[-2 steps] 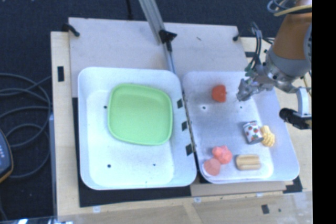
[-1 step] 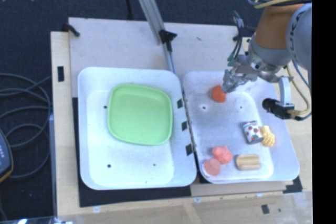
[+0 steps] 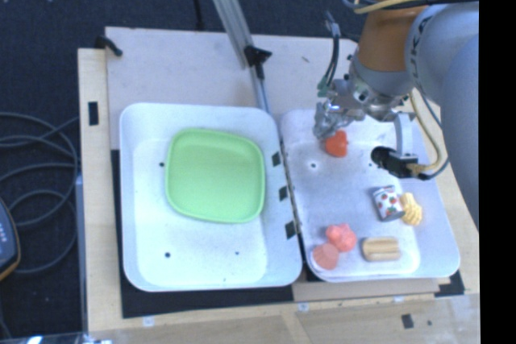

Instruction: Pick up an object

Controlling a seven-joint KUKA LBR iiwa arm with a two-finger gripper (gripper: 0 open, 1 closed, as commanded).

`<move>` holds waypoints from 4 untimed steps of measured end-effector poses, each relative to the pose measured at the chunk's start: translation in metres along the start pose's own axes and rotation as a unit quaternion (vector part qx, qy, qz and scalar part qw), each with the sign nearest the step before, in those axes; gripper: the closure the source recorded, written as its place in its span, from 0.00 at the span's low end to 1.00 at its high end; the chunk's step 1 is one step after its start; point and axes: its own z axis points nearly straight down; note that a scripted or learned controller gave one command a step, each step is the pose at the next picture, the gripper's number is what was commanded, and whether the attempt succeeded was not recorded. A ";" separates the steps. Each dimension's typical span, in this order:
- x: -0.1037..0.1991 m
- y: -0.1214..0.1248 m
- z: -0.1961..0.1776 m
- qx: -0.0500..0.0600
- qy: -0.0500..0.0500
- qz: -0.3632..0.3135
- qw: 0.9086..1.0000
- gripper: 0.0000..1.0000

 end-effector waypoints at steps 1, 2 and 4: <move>0.052 0.013 -0.018 -0.001 0.000 0.000 1.000 1.00; 0.095 0.022 -0.016 0.000 0.000 0.001 1.000 1.00; 0.141 0.039 -0.028 0.000 -0.001 0.002 1.000 0.00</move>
